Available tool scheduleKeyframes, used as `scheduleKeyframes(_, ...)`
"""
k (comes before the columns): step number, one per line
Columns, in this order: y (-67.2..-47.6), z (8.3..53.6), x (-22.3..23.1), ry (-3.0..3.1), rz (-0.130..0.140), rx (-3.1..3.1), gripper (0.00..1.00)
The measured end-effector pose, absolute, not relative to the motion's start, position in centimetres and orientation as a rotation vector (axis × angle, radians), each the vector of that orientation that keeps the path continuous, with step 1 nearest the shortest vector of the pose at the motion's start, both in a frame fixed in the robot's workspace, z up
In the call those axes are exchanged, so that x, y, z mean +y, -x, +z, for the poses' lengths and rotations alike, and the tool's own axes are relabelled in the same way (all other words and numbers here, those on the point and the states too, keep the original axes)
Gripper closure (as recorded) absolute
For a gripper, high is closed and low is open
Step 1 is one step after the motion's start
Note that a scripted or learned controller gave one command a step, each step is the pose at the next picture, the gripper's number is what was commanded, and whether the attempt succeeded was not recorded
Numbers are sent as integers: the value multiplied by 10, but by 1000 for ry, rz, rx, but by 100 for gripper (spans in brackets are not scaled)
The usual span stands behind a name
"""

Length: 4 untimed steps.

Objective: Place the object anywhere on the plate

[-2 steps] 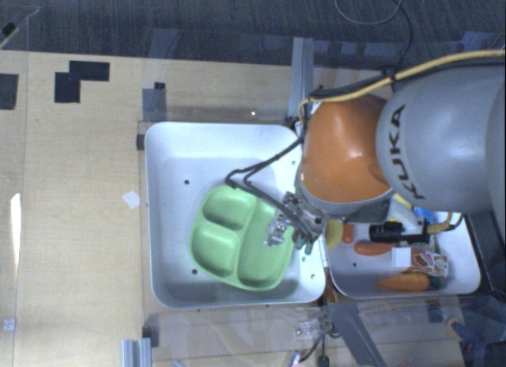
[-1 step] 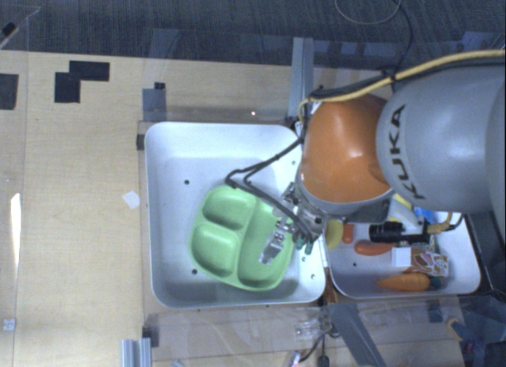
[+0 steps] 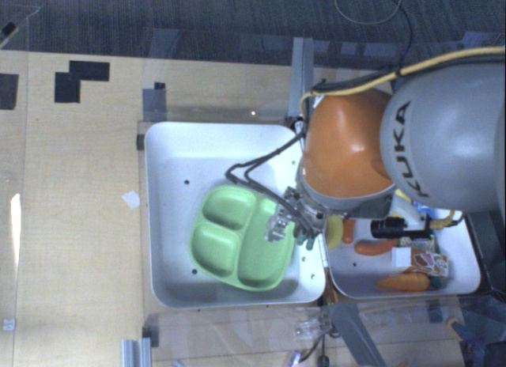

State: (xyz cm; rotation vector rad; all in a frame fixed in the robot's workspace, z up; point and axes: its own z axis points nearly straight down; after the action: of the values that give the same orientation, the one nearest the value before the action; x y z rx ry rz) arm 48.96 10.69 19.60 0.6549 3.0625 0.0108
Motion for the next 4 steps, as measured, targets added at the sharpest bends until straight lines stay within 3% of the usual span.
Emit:
scheduleKeyframes(1, -562, 176, 113, -324, 6, 3116, 100)
scheduleKeyframes(2, -550, 186, 52, 219, 2, 3124, 100)
scheduleKeyframes(3, -551, 187, 50, 696, 1, 3051, 100)
scheduleKeyframes(4, -560, 186, 77, 812, 2, 3023, 100)
